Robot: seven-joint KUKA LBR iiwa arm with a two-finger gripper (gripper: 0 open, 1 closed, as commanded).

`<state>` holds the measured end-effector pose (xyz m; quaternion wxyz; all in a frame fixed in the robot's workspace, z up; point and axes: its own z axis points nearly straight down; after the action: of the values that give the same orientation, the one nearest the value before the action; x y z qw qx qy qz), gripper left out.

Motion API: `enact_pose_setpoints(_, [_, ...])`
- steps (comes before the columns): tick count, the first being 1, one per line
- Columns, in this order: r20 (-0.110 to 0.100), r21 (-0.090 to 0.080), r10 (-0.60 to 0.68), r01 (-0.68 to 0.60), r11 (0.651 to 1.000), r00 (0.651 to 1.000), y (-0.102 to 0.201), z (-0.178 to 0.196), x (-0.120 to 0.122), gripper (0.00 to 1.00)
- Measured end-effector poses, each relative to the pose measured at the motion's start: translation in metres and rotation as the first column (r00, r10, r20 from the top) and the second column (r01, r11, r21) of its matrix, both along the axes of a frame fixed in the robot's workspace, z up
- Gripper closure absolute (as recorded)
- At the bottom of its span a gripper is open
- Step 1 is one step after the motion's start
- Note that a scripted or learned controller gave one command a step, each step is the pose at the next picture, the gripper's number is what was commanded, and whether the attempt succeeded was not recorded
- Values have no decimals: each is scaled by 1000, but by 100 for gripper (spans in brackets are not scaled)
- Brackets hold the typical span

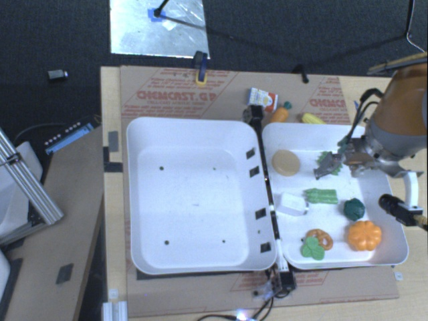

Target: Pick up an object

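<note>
Grey-green toy, small and ragged-edged, sits clamped in the hand above the right bin.

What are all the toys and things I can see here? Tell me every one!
White bins: 2, white, side by side on the bench; left bin, right bin.
Round tan disc: 1, tan, right bin, upper left.
Green ridged piece: 1, green, right bin, middle.
White flat piece: 1, white, right bin, left side.
Dark green lump: 1, dark green, right bin, right of middle.
Pumpkin: 1, orange, right bin, lower right.
Pretzel: 1, brown, right bin, bottom.
Green leafy toy: 1, green, touching the pretzel.
Carrot: 1, orange, on the bench behind the bins.
Yellow toy: 1, yellow, behind the right bin.
Robot arm: 1, grey and orange, over the right bin.
Hand: 1, grey, over the right bin's upper part.
</note>
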<state>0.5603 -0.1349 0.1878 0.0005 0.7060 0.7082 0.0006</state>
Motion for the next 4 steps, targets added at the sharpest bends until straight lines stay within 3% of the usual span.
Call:
enact_pose_setpoints(1, [23, -4, 8, -8, 1000, 1000, 32, 153, 94, 0])
enact_pose_setpoints(2, [6, -3, 7, -7, 1000, 1000, 29, 154, 90, 100])
enact_pose_setpoints(3, [19, -1, 6, -6, 1000, 1000, 63, 311, 53, 100])
enact_pose_setpoints(4, [3, -2, 2, -2, 1000, 1000, 67, 327, 63, 100])
